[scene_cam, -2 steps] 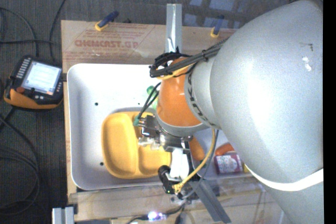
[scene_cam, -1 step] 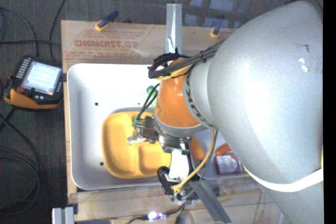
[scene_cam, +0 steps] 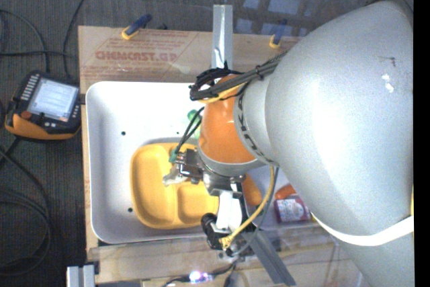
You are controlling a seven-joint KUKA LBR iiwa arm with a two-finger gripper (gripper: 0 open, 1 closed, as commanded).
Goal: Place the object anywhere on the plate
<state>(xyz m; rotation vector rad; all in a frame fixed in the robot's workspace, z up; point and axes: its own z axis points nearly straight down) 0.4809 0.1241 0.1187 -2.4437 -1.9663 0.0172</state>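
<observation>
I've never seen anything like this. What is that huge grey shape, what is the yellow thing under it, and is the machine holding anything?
You are looking down, at a slant, from one camera fixed above a workbench. The big grey shape is a robot arm reaching in from the right; it looks huge because it is close to the camera. The orange band sits just above its wrist, and below that is its hand, the part meant to grasp things. It hangs over a yellow plate, which lies in a shallow white bin. The arm hides much of the hand, so I cannot tell whether it holds anything. To the right, partly hidden under the arm, lies a small red and white packet. On the floor at the left rests a handheld control pad with a screen. The job is to put an object on the plate.
</observation>
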